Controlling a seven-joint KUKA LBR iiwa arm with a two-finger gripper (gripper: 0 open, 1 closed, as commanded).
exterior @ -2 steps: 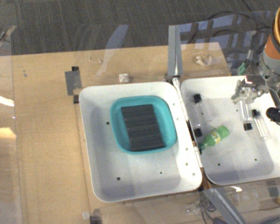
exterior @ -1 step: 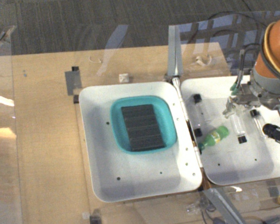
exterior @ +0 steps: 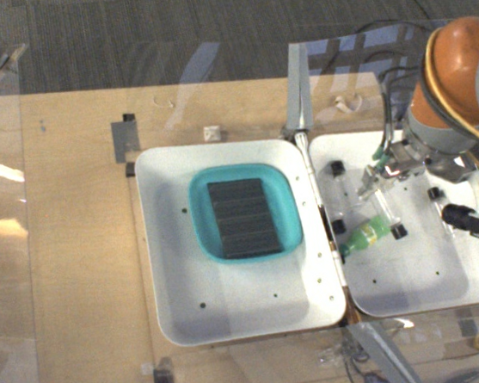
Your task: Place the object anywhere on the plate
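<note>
The green object (exterior: 368,235) lay in the right bin (exterior: 425,289), low against that bin's left wall and just right of the seam between the 2 bins. It looked small and elongated, a bright lime green with a paler, almost translucent end pointing up and to the right, and it sat tilted, its left end lower in the frame than its right. A small dark piece (exterior: 399,232) rested touching or just beside its right tip, and another dark bit (exterior: 338,227) sat just above its left end. The gripper (exterior: 377,180) hung above the upper middle of the right bin, up and to the right of the green object and apart from it; whether it was released or clenched could not be told from this slanted view, and nothing could be seen held in it. The arm (exterior: 459,73) came in from the upper right of the frame, its orange band prominent there. The plate (exterior: 286,202), teal with rounded corners, sat in the upper middle of the left bin (exterior: 237,312) and carried a dark ribbed rectangle (exterior: 244,219) across its centre. The plate and the green object were well apart, with the bin walls between them.
</note>
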